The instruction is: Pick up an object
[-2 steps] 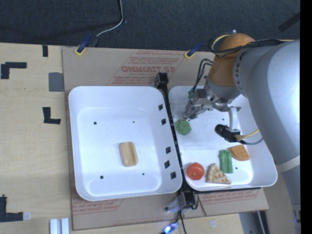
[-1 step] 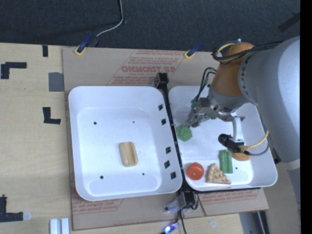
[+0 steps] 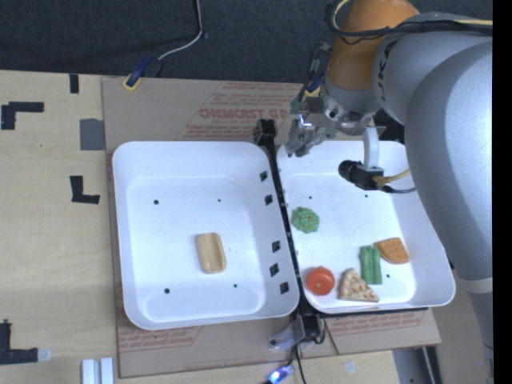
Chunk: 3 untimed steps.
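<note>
White bins sit side by side on the bench: the left bin (image 3: 136, 174) holds a tan bread roll (image 3: 210, 252) near its middle, and the right bin (image 3: 428, 282) holds broccoli (image 3: 305, 219) by its left wall, with a tomato (image 3: 320, 280), pizza slice (image 3: 357, 286), green pod (image 3: 370, 263) and orange piece (image 3: 392, 250) along its near edge. The gripper (image 3: 302, 138) hangs over the right bin's far left corner, well apart from all of them, nearest the broccoli; whether it is open or closed cannot be told.

Tan bread roll (image 3: 210, 252), green broccoli (image 3: 305, 219), red tomato (image 3: 320, 280), white bins (image 3: 136, 182).
</note>
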Available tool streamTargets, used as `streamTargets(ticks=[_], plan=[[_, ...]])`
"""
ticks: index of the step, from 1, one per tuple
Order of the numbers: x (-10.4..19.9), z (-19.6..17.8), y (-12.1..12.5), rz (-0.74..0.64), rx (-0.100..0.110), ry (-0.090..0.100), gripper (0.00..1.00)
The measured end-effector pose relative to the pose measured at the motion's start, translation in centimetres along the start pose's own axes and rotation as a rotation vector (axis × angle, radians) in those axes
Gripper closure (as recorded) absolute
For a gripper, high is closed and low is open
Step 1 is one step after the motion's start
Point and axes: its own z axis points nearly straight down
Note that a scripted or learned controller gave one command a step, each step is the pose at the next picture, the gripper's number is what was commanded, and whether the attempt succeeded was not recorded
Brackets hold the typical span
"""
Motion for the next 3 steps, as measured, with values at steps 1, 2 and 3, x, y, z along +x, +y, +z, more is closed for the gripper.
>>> streamTargets(ticks=[1,2,3], plan=[[13.8,0.8,-2.0,-0.004,0.014,0.004,1.00],[23.5,-3.6,-0.2,-0.002,0.009,0.005,1.00],[26.5,-7.0,-4.9,0.003,0.015,0.001,1.00]])
